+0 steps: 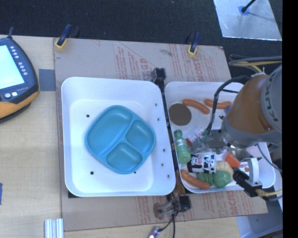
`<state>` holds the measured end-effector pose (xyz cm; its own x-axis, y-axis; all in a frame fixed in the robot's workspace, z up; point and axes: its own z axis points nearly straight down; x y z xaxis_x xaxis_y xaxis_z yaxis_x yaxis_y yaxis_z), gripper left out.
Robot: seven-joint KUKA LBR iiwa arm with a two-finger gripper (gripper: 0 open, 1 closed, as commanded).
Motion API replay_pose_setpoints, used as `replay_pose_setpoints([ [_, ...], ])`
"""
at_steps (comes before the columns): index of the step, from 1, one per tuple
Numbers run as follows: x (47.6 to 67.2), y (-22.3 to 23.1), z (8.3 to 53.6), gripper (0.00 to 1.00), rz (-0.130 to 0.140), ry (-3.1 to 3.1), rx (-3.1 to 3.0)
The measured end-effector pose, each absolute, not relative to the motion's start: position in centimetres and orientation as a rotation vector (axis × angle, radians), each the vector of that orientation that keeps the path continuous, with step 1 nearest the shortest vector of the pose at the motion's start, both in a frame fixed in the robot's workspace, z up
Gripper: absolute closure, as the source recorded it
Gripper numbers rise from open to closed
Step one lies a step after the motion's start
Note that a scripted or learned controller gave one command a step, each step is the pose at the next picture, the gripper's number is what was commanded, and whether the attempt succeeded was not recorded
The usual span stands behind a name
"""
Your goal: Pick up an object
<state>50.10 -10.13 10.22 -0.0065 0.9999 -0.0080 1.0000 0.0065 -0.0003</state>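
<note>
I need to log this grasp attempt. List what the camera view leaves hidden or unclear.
- Gripper: under the arm's wrist in the camera view; finger state unreadable.
- Right bin: its right half is covered by the arm.
- Toy pile: small, overlapping items; the black-and-white piece is unidentifiable.
- Green bottle: label too small to read.

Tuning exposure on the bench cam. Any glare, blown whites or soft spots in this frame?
Camera view: the left bin reads near-white with little surface detail, though the blue divided plate stays crisp and evenly lit. The handheld screen is washed out. A bright patch glares on the dark floor. The arm shades the right bin, and its small items look soft.
</note>
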Motion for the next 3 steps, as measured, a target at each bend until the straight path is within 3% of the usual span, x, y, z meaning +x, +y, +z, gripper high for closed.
replay_pose_setpoints([
  [1, 50.2, -10.1, 11.2, 1.0, -0.007, 2.228, 2.206],
  [2, 50.2, -10.1, 11.2, 0.0, -0.009, 2.229, 2.205],
  [3, 53.7, -10.4, 9.3, 0.0, -0.008, 2.221, 2.213],
])
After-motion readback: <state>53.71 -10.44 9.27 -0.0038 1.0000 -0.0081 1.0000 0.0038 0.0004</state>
